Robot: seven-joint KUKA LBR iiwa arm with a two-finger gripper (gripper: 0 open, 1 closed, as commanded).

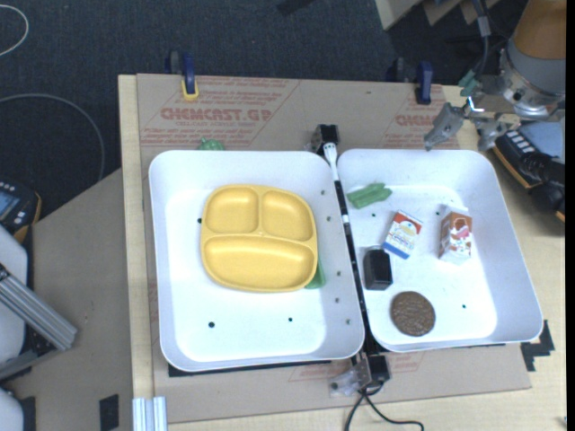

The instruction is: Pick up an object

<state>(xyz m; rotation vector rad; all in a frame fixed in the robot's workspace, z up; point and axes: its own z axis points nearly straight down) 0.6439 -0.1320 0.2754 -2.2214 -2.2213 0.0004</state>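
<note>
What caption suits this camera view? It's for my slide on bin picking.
KUKA arm's gripper hovers at the right bin's far edge; yellow tray sits in the left bin.

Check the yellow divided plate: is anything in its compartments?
Empty. All three compartments of the yellow plate show bare yellow; something green peeks from under its right edge.

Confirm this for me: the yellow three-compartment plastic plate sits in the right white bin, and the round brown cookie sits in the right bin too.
Wrong on the plate. The camera view shows the yellow three-compartment plastic plate in the left white bin, not the right one. The round brown cookie does sit in the right white bin.
</note>
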